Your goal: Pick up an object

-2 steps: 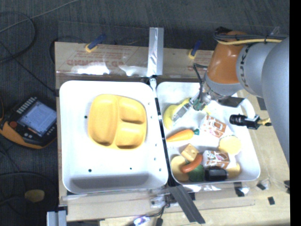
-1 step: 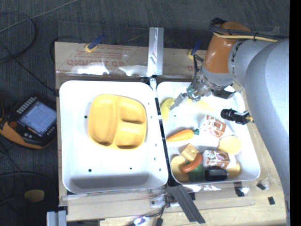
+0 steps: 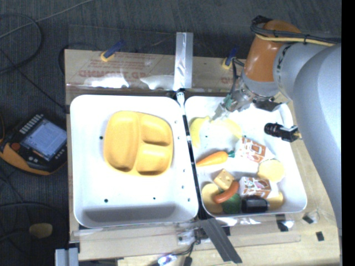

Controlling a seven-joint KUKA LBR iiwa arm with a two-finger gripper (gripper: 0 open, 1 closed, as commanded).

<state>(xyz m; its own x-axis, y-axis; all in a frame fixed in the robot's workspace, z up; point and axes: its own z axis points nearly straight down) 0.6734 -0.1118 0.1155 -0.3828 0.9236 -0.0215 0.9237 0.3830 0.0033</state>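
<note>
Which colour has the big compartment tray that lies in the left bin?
Yellow; the big moulded plastic compartment tray shows best in the camera view.

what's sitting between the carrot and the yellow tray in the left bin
Only the two bin walls where they meet, seen in the camera view. The carrot lies just right of that divider; the yellow tray lies left of it, with bare white floor between.

A dark grey carpeted floor (image 3: 111,15) surrounds a pale wooden bench (image 3: 83,65), with thin cables (image 3: 33,26) looping across the carpet at upper left. Left of the bench lies an orange-and-black handheld pendant (image 3: 36,144) (its screen glows bluish). Blue clamps (image 3: 112,50) grip the bench's far edge.
</note>
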